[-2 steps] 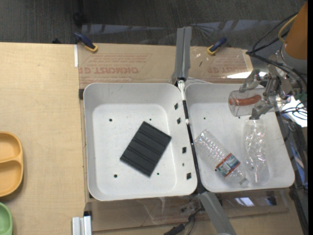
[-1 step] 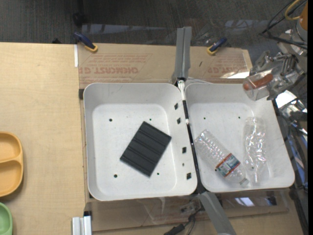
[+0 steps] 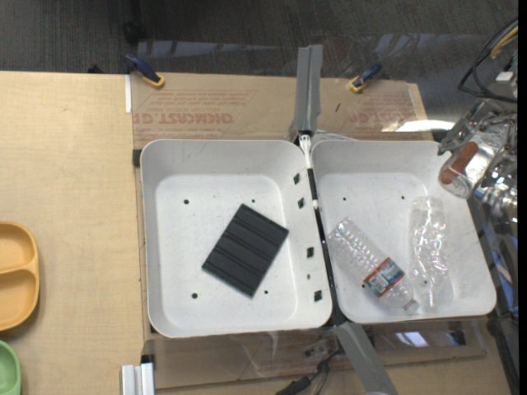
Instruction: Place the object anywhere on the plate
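Crumpled clear plastic bottle with a red-and-blue label (image 3: 368,263): lying on its side in the right-hand shallow white bin (image 3: 387,146), slanting from mid-floor down toward the near wall. Just beside it, to the right: second clear plastic bottle, unlabelled (image 3: 430,245), also lying down, lower end close to the labelled one's cap end; contact hard to judge.

Black ribbed rectangular slab (image 3: 245,249): flat and turned at an angle, alone on the floor of the left-hand shallow white bin (image 3: 165,220).

Gripper (image 3: 466,135): above the right bin's far right corner, clear of both bottles; apart or together, cannot tell. Grey arm with orange band (image 3: 459,168) just behind it.

Brown cardboard sheet (image 3: 206,109) under the bins' far side. Orange divided dish (image 3: 12,274) at the light wooden bench's (image 3: 66,155) left edge.
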You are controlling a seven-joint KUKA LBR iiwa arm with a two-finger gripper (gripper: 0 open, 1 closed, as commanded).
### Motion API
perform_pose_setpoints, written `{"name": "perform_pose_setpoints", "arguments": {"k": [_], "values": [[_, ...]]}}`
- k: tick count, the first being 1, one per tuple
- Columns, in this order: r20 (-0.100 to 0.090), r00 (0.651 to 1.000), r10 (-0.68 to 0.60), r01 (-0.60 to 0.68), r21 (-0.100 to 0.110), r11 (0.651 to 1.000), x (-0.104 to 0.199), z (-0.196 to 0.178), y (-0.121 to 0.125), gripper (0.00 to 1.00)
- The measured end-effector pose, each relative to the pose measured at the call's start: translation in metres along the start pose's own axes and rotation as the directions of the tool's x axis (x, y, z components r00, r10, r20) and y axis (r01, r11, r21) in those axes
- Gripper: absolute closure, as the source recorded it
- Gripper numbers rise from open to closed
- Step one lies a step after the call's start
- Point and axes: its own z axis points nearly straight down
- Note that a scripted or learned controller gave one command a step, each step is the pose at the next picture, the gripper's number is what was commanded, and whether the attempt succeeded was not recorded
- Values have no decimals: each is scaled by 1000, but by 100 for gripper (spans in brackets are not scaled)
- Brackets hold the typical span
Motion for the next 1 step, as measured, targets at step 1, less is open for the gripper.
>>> {"name": "perform_pose_setpoints", "arguments": {"k": [1], "values": [[0, 893, -450, 450, -4, 893, -25, 74, 59, 100]]}}
